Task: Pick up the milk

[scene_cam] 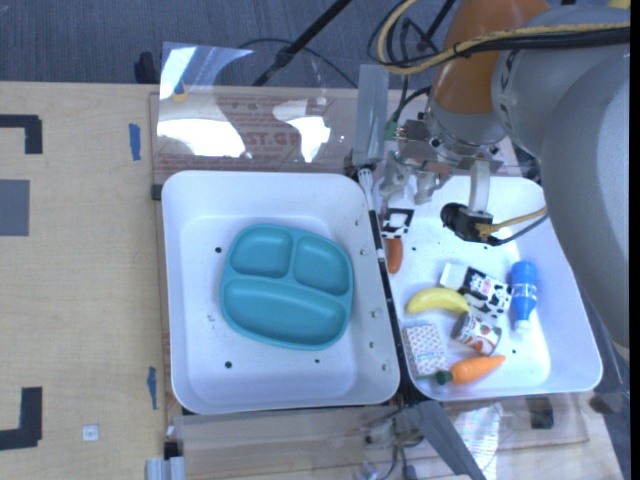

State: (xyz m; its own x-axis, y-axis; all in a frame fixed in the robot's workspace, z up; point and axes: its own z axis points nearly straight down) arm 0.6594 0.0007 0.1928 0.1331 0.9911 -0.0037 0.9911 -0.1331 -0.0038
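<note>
One milk carton [484, 290] lies in the right bin [575, 363], beside the banana [437, 300] and blue bottle [522, 291]. Well apart, the gripper [417, 183] hangs over that bin's far left corner; its opening cannot be told, and nothing shows between its fingers.

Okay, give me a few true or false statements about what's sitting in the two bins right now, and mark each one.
1. The teal divided plate lies in the left bin. True.
2. The banana lies on the plate. False: it lies in the right bin.
3. The blue bottle is in the right bin. True.
4. The gripper hangs over the plate. False: it is above the right bin's far left corner.
5. The milk carton lies right of the banana. True.
</note>
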